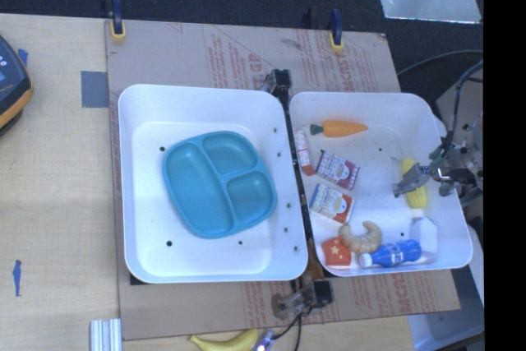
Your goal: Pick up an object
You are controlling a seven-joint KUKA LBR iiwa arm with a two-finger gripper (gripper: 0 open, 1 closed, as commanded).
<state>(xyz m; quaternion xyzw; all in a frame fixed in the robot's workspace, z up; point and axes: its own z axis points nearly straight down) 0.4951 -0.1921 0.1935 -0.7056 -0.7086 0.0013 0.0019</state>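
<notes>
Two shallow white bins sit side by side on the worktop [57,201], over a brown cardboard sheet [246,53]. The left white bin [144,107] carries one thing: a blue plastic plate with three compartments [219,183], lying flat near the middle. The right white bin [386,104] is busy. An orange toy carrot [339,128] lies near the far wall, two small printed packets [338,169] [330,202] sit below it, one under the other, and at the near wall there is a tan croissant-shaped toy [362,236] resting against a red item [334,252] and a blue-and-white bottle [396,254] lying on its side. A white block [425,229] sits just beside the bottle. At the right wall the hand [421,179] hangs over a yellow corn-like toy [413,182]; its dark fingers [407,187] are at the toy, but I cannot tell whether they are apart or clamped.
</notes>
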